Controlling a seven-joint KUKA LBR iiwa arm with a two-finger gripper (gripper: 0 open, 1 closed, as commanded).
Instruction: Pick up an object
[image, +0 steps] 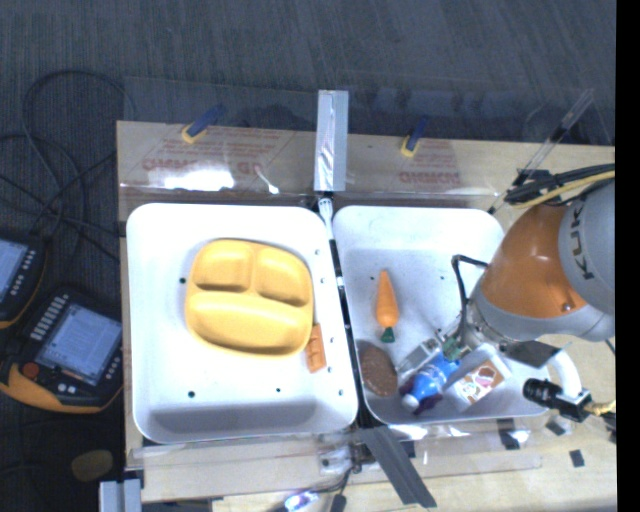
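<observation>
1. Arm: grey rounded casing, broad orange band, dark lettering partly visible on the grey.
2. Cables: black and yellow, bundled along the arm's upper side.
3. Wrist: silver metal fittings.

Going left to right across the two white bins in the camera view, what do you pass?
Yellow divided tray in the left bin → small orange piece beside the tray → right bin: brown round object, orange carrot → blue bottle → white packet.
</observation>
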